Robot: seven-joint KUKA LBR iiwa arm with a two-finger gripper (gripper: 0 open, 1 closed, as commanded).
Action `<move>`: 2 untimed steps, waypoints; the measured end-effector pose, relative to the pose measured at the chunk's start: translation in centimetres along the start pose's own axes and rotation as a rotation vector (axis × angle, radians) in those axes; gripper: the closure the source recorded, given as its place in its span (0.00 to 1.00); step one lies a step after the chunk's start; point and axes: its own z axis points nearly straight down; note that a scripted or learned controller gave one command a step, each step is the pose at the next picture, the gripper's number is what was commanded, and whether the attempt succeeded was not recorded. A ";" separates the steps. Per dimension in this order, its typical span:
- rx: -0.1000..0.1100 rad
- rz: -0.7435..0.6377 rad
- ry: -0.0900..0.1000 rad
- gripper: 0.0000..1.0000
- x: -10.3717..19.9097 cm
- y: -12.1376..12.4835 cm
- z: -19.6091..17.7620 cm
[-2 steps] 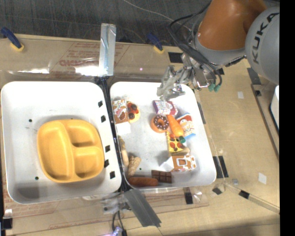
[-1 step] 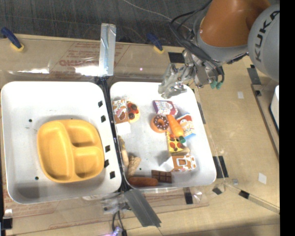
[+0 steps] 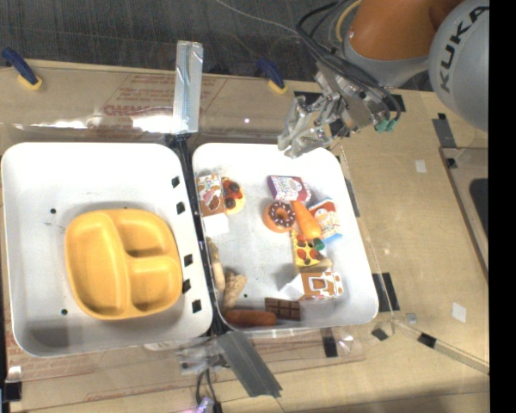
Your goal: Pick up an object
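The hand [image 3: 299, 138] hangs at the upper right of the frame, above the back rim of the right bin [image 3: 249, 157]. Its fingers look slightly spread with nothing between them. Below it, in that bin, lie small toy foods: a donut [image 3: 280, 216], a carrot [image 3: 307, 220], a chocolate bar [image 3: 283, 308]. The left bin [image 3: 34, 166] holds a yellow tray [image 3: 122, 262].

Looks like a robotics lab: KUKA arm [image 3: 464, 24], taped-down white bins [image 3: 34, 179] on a desk [image 3: 421, 231], loose cables [image 3: 241, 11] everywhere.
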 end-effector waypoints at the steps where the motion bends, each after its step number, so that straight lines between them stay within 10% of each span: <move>1: 0.001 -0.241 0.000 1.00 1.4 -3.8 -0.1; 2: 0.004 -0.243 -0.004 1.00 1.2 -3.7 -1.3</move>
